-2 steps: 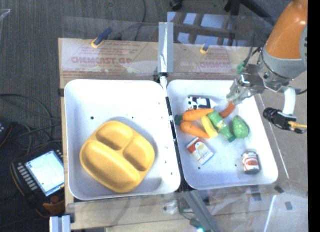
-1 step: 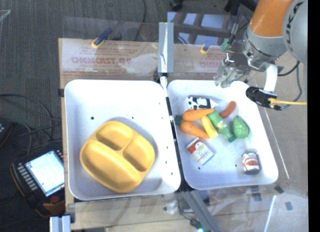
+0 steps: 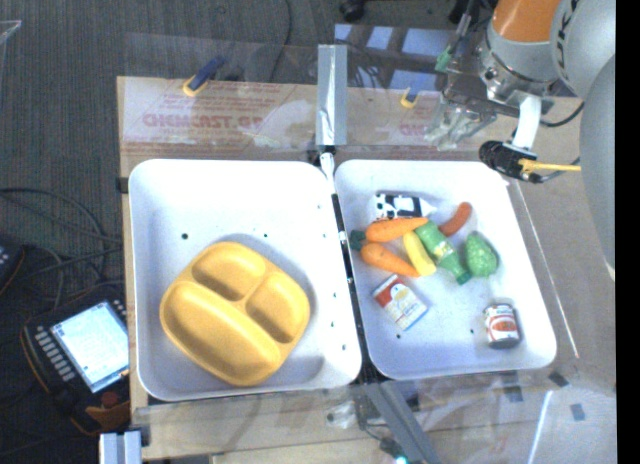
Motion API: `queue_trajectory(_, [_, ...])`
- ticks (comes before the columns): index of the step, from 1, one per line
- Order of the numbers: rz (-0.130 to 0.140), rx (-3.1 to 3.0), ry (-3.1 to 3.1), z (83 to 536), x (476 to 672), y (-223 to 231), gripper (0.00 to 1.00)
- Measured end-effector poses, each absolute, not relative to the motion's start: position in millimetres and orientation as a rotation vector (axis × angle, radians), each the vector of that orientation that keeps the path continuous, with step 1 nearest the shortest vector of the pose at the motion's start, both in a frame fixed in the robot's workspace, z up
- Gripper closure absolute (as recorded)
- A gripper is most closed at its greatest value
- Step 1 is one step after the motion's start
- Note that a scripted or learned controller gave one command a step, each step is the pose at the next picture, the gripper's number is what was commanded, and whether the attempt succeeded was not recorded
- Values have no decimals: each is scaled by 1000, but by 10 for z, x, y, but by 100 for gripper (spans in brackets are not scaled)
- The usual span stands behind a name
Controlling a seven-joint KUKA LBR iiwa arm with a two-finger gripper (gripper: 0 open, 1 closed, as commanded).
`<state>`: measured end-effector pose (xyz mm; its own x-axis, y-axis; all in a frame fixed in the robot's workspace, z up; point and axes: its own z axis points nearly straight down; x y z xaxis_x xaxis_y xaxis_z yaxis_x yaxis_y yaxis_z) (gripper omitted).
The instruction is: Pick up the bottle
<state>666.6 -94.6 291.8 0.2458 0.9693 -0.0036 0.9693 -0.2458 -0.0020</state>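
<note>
The green plastic bottle [image 3: 441, 250] is seen lying among toy foods in the right white bin [image 3: 530, 252]. The hand [image 3: 452, 124] is held beyond the bin at twelve o'clock; its state cannot be told.

We are hovering our gripper [image 3: 452, 124] beyond the right bin [image 3: 530, 252], the green bottle [image 3: 441, 251] lying well below the jaws.

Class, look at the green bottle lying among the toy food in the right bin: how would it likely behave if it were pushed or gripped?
The green bottle lies on its side, so a push would probably roll it. It touches the yellow banana and the green vegetable, so a nudge likely shifts them too. Its surface looks smooth and moulded: probably rigid, light and somewhat slippery.
</note>
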Motion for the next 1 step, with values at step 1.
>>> queue_trajectory(1, [-4,2495,1905,1355,6681,-1289,100])
